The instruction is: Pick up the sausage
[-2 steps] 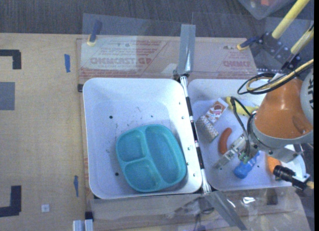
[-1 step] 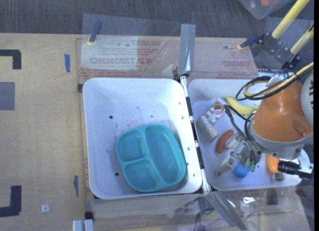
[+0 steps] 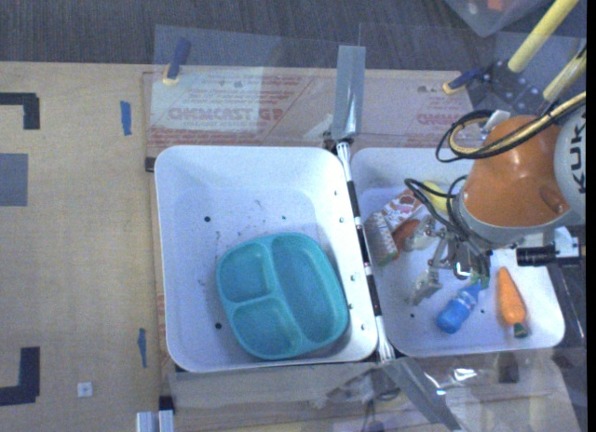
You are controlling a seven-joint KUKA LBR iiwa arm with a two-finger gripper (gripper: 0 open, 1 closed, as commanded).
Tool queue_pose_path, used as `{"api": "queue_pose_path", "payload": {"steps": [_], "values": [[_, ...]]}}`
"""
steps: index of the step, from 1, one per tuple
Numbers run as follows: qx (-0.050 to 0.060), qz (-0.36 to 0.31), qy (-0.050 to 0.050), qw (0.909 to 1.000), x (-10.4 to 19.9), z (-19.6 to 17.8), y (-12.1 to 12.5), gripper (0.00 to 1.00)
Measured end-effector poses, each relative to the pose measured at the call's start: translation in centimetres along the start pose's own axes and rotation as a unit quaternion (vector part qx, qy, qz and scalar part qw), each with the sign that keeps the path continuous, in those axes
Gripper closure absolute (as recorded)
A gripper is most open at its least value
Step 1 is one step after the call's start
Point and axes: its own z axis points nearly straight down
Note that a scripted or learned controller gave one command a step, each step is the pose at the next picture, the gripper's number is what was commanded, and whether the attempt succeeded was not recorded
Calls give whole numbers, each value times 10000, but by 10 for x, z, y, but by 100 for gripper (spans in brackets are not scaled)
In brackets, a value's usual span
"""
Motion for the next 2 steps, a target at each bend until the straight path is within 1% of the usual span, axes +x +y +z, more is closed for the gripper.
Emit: {"api": "queue_pose_path", "payload": {"steps": [1, 2], "values": [[4, 489, 24, 9988, -82, -112, 19, 0], [13, 1072, 7, 9942, -62, -179, -35, 0]]}}
